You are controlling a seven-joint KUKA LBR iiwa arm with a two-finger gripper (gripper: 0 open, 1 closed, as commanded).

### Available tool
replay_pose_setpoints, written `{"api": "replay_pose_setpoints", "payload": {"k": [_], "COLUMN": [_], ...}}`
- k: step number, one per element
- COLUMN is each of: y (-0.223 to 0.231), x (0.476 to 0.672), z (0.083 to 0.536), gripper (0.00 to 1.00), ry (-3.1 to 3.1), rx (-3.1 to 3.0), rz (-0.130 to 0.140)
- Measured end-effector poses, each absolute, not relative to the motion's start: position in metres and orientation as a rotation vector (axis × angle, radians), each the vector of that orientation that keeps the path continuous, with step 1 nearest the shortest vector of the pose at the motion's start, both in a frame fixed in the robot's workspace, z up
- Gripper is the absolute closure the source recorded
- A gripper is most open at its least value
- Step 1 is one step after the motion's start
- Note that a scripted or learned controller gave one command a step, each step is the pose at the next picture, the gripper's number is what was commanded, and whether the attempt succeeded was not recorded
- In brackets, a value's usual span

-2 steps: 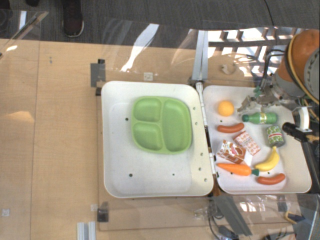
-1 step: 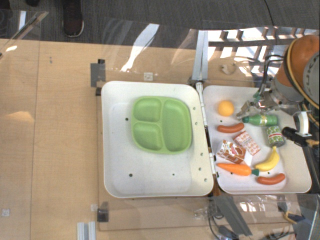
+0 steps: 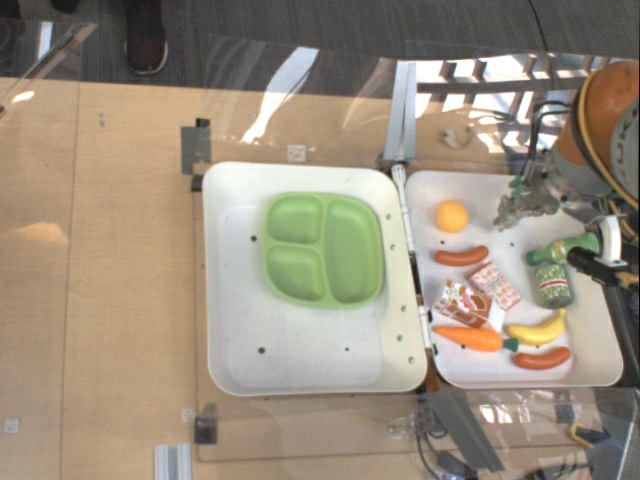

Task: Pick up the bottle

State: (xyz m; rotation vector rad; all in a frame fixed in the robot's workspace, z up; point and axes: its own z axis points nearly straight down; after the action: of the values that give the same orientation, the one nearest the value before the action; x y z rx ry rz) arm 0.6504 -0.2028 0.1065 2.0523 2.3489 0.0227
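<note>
Beside the green can (image 3: pixel 551 284): the bottle (image 3: pixel 562 249), green with a pale end, lies on its side on the floor of the right bin (image 3: pixel 585 370). It is just above the can in the view, touching it or nearly so; I cannot tell which.
Gripper (image 3: pixel 522 206): hovers up and to the left of the can, near the bottle but apart from it, on the bottle's far-left side.
Gripper's hold: no thing is seen in its grasp, and the bottle is plainly outside it.
Gripper's opening: I cannot tell from this slant how wide it stands.
Arm (image 3: pixel 608 118): grey with its orange band, up and to the right of the can.
Neighbours of the can: a banana (image 3: pixel 538 329) lies just below it and a red-and-white packet (image 3: pixel 496 286) just to its left. An orange ball (image 3: pixel 452 216) sits well apart, up and to the left.
Done so far: as I judge it, only the approach, since the gripper is over the right bin, close to the target.
Left to do: shift over the bottle, come down, close on it and lift it off the floor.
Progress: early, and nothing of the pick itself is achieved.
Crowding: the can lies so close that a grasp on the bottle's near side looks tight.
</note>
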Motion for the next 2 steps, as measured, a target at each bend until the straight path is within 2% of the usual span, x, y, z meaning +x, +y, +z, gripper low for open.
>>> {"api": "replay_pose_setpoints", "payload": {"k": [1, 2], "y": [-0.203, -0.205], "x": [0.65, 0.597], "z": [0.106, 0.175], "gripper": [0.0, 0.0], "ry": [2.349, 2.465], "rx": [2.052, 1.935], "rz": [0.023, 0.006]}}
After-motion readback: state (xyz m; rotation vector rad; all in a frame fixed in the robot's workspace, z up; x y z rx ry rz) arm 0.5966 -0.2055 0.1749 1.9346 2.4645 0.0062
